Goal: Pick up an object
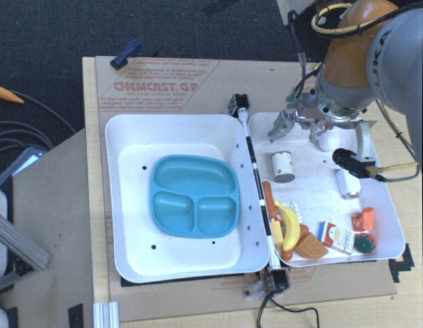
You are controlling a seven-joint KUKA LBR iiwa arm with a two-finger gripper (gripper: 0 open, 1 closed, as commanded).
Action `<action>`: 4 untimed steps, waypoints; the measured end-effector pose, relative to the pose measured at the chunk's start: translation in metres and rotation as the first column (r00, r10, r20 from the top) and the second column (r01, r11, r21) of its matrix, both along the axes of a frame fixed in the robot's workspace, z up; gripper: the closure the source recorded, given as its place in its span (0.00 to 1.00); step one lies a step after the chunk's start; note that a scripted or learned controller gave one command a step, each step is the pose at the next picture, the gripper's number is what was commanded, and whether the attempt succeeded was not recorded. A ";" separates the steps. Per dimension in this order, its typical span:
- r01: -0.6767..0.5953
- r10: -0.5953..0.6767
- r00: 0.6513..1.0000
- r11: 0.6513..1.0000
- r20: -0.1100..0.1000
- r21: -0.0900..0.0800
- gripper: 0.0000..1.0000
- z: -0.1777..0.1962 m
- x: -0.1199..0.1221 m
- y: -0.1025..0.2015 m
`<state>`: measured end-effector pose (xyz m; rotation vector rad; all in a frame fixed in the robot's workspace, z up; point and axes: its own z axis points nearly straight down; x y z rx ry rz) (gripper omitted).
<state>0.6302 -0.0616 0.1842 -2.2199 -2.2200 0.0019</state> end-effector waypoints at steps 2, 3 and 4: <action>0.001 -0.001 1.000 1.000 0.002 0.000 1.00 -0.083 -0.046 -0.045; -0.001 0.001 1.000 1.000 0.004 -0.001 1.00 0.032 0.033 -0.039; -0.002 0.002 1.000 1.000 0.003 -0.001 1.00 0.036 0.037 0.016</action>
